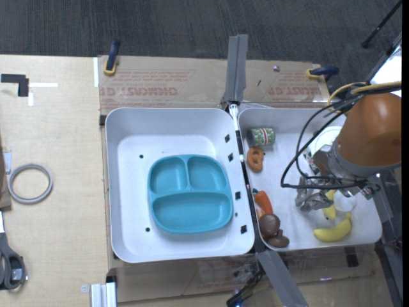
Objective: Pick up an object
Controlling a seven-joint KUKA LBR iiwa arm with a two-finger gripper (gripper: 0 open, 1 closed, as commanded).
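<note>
Off to the gripper's left sits a blue divided plate [190, 194] in the left bin [124, 126], while the gripper [314, 199] itself hangs low in the right bin [281, 117], just above a banana [333, 231].

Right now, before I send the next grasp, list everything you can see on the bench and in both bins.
Bins: 2, white, side by side mid-bench.
Divided plate: 1, teal, in the left bin.
Can: 1, green, on its side, right bin, far left corner.
Pretzel-shaped toy: 1, orange, right bin, below the can.
Carrot: 1, orange, along the right bin's left wall.
Brown items: cluster, dark brown, right bin's near left corner; type unclear.
Banana: 1, yellow, right bin near edge.
Tape roll: 1, grey, on the bench at left.
Scissors: 1, dark, bench's lower left edge.
Clamps: 2, blue and yellow, far cardboard edge.
Arm: 1, grey with orange band, over the right bin.
Gripper: 1, metal, above the banana.
</note>
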